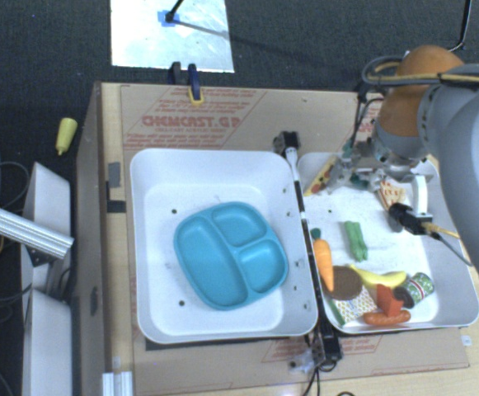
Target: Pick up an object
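My gripper (pixel 356 170) hangs low over the far end of the right bin (pixel 462 291), under the orange band of the arm. Just left of it, a thin yellow and red item (pixel 321 176) lies against the bin's far left corner. Just to its right lies a pale item with red marks (pixel 392 193). Nearer the camera in the same bin are a green piece (pixel 354 239), a carrot (pixel 323 262), a banana (pixel 379 276), a brown disc (pixel 346 283), a small can (pixel 417 288) and a red pepper (pixel 384 317). I see nothing held.
The left bin (pixel 157 213) holds a blue divided plate (pixel 229 254). A ridge between the two bins runs from the far edge to the near edge (pixel 303 238). The arm's grey body (pixel 470 147) covers the right bin's far right side.
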Robot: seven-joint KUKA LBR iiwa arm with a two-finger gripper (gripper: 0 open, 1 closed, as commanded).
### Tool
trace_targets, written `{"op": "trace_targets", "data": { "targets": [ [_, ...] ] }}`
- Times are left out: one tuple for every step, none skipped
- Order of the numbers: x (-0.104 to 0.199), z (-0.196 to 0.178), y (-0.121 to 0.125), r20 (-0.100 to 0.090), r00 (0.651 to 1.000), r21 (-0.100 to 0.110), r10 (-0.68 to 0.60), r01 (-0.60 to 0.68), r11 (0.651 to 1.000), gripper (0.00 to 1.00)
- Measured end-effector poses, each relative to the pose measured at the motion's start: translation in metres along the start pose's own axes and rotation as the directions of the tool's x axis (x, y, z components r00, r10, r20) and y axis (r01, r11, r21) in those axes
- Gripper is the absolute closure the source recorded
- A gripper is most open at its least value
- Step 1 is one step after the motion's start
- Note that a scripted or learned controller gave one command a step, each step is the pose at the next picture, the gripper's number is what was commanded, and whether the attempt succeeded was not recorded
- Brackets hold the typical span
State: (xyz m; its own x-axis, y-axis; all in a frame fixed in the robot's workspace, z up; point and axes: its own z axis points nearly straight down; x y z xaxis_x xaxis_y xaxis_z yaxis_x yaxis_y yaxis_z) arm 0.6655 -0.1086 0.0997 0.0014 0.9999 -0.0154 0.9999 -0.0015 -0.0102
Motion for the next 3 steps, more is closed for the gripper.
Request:
{"op": "trace_targets", "data": {
  "targets": [
    [-0.014,0.007,-0.081,-0.015,1.000,-0.010,-0.002,0.002,1.000,0.00],
    [-0.003,0.017,-0.096,-0.016,1.000,-0.010,-0.002,0.002,1.000,0.00],
    [0.024,0.015,-0.049,-0.015,1.000,-0.013,-0.005,0.005,1.000,0.00]
  ]
}}
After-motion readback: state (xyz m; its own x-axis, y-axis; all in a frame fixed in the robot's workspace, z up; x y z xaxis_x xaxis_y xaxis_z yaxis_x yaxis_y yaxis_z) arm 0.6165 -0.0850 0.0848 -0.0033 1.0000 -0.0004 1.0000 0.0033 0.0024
